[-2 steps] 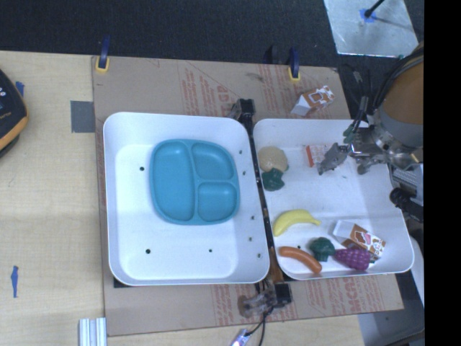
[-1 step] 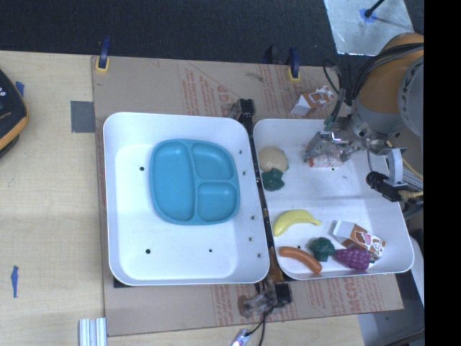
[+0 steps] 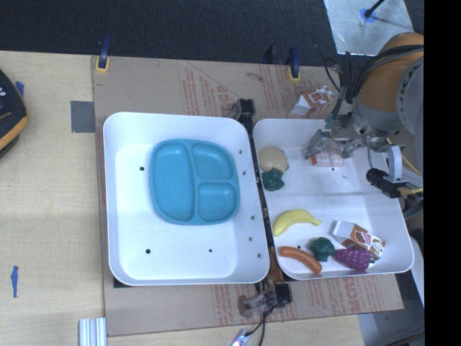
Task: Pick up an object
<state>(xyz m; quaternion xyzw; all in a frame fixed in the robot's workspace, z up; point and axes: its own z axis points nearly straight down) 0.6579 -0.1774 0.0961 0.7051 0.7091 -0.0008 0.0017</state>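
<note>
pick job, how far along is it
Done: the arm has reached over the right bin, its hand low at the far end near a small packet. In hand: nothing visibly gripped. Left: the grasp and lift; banana, sausage and grapes lie on the bin floor.

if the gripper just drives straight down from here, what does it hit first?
Probably the small red-and-white packet at the back of the right bin. The gripper sits right above it, pointing down, with nothing else visible between them. Height is unclear from this slanted view, so it could land on the bin floor beside the packet.
</note>
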